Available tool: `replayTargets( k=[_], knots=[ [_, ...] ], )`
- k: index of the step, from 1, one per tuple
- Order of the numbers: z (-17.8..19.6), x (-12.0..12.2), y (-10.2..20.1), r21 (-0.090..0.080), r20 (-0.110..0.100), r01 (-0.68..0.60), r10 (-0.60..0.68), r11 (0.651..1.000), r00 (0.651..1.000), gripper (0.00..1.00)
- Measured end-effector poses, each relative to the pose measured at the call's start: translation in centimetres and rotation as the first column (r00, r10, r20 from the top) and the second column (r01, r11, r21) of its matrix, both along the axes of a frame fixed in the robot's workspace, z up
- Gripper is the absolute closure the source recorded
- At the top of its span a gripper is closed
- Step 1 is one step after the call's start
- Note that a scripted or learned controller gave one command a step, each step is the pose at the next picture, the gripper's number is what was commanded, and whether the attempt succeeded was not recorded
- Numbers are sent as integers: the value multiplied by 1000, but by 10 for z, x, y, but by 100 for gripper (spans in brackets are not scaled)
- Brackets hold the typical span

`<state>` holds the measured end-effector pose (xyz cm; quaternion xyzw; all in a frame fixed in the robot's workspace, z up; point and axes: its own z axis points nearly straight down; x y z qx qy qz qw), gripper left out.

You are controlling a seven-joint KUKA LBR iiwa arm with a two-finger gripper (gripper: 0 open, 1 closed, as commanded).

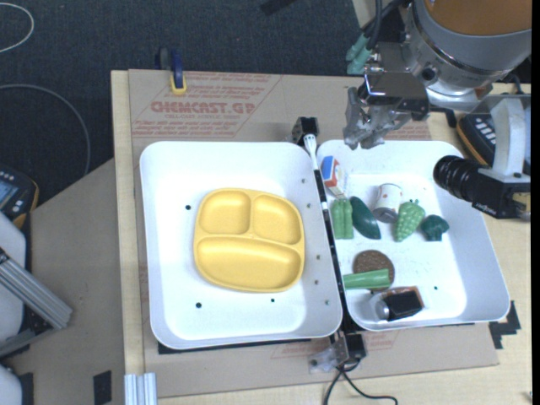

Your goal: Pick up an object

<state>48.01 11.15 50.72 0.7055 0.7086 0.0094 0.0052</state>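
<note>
From above, the gripper (364, 138) hangs over the far edge of the right bin (472, 285), its fingers a little spread with nothing between them. The toys lie below: green grapes (408, 219), a brown cookie (372, 262), a small can (387, 197). The left bin (164, 251) carries a yellow plate (249, 240). They crowd together, so I'd guess a drop could land between pieces and close on air.

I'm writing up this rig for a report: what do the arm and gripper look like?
The arm is rounded and grey, with an orange band at the top. Below it sits a boxy dark-and-silver metal gripper with greyish fingers. A teal-green fitting shows on the gripper's far side.
</note>
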Motion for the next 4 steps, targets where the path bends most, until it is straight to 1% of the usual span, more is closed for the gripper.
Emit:
replayTargets(
  k=[1,2,3,4],
  knots=[
    [19,-1,46,-4,-14,-2,2,1000,1000,100],
    [-24,-2,117,-8,-29,-4,4,1000,1000,100],
    [-193,-3,34,-14,-39,13,-14,1000,999,100],
    [-200,-1,11,-7,-26,8,-9,1000,1000,100]
  ],
)
